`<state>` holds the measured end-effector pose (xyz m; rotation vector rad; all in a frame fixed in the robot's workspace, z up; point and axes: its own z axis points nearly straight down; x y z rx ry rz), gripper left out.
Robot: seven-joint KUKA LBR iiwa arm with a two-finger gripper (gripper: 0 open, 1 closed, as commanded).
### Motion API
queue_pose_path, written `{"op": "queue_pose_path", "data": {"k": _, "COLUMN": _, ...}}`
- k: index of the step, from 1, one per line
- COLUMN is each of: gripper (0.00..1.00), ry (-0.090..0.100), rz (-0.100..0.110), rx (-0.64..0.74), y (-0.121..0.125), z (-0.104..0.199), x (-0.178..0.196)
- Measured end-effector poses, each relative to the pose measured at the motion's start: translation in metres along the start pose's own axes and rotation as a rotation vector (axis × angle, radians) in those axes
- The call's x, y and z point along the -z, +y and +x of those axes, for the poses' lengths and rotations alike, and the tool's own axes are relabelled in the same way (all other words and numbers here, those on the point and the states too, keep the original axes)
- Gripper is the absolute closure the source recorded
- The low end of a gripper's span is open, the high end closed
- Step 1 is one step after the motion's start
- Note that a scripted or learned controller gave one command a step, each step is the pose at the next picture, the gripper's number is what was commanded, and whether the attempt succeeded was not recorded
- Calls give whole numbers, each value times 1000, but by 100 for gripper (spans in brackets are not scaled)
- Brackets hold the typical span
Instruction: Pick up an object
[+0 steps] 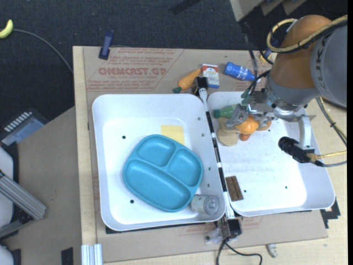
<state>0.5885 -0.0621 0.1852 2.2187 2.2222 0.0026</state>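
My gripper (246, 116) is low over the far left corner of the right bin (276, 184). Directly beneath it lies an orange rounded object (249, 127), and a tan rounded object (228, 136) rests against that one's left side. A small green object (223, 112) sits just left of the gripper by the bin wall. The gripper hides part of the orange object, so contact between them cannot be judged.
A brown flat block (233, 188) lies near the right bin's front left. The left bin (105, 112) holds a blue divided plate (162, 171), a yellow square (172, 132) and a grey cylinder (208, 204). Behind the bins lie an orange piece (187, 79), a small carton (210, 75) and a blue bottle (239, 70).
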Motion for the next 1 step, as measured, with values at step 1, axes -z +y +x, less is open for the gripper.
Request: {"op": "queue_pose_path", "data": {"k": 1, "gripper": 100, "ry": 1, "rz": 4, "rx": 0, "y": -25, "z": 43, "x": 27}}
